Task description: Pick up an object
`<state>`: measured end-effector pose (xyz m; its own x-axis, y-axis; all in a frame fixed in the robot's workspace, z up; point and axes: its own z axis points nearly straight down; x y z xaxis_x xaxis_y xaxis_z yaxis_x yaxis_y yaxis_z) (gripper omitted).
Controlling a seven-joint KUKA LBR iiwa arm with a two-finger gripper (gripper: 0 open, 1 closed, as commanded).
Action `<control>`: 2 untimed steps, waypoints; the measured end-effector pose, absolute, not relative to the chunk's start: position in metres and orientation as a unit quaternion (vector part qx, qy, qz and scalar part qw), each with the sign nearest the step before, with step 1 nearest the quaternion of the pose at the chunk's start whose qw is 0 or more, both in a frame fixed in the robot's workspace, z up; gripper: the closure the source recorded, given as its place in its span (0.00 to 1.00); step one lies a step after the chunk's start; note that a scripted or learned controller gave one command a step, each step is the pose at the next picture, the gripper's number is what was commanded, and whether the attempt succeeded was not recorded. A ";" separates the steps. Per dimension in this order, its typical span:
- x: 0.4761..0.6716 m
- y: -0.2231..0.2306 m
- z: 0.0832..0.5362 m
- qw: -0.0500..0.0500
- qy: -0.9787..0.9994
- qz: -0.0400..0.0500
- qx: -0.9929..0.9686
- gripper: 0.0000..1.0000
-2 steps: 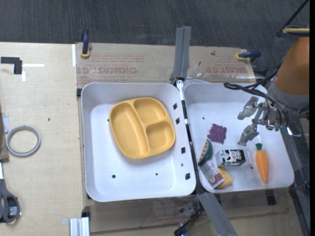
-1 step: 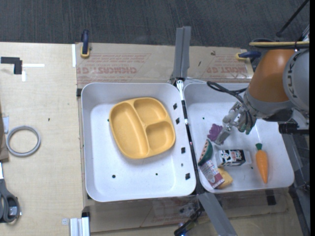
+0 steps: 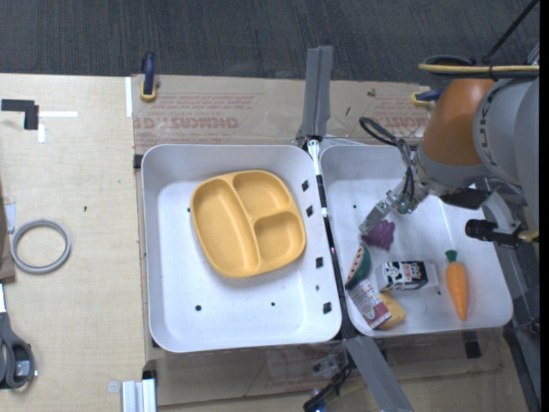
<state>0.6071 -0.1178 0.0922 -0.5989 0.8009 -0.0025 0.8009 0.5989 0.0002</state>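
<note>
Arm reaches in from the right, claw low in the right bin, tips at the purple object — likely the chosen target (grip state: cannot tell). Carrot and small carton lie apart, toward the near wall. Yellow divided plate occupies the left bin.

Pale wooden bench under everything, dark floor beyond its far edge. Two shallow white bins side by side on it: left bin, right bin, rims touching at the middle. Brown printed cardboard sheet flat beneath the bins' far side. Over on the left, a grey ring, maybe a roll of tape. Scissors at the near left edge. Small blue-handled clamp at the far edge.
</note>
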 end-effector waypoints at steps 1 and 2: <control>0.584 -0.135 0.102 0.000 0.890 -0.001 0.456 0.00; 0.559 -0.105 0.091 -0.001 0.829 -0.001 0.559 0.00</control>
